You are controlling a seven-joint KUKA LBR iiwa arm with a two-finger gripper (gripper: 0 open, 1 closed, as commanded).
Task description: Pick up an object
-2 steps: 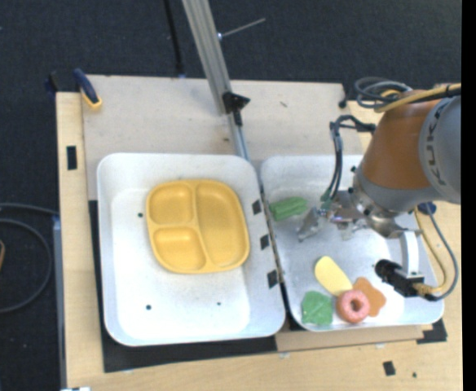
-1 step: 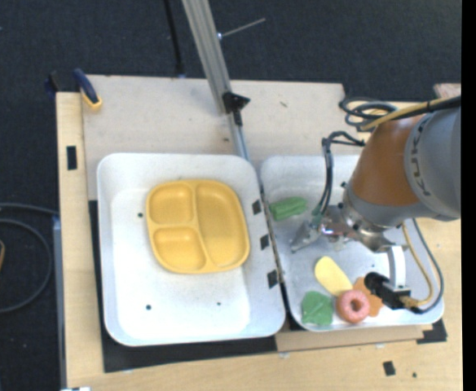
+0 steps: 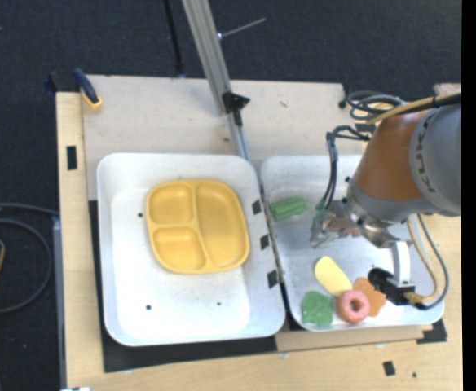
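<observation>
Two white bins sit side by side on a wooden bench.
Over the right bin [image 3: 303, 173] hangs the gripper [image 3: 329, 229]; I cannot tell its state. Nearby lie a green block [image 3: 288, 208], a yellow piece [image 3: 332, 274], a pink donut [image 3: 353, 306]. A yellow plate [image 3: 197, 225] rests in the left bin [image 3: 124, 300].

A robotics lab: a plywood bench [image 3: 165, 116] on dark carpet [image 3: 26, 23], two white bins [image 3: 124, 300] side by side, a metal pole [image 3: 208, 47] rising at twelve o'clock, and loose cables [image 3: 10, 243] at nine o'clock.
</observation>
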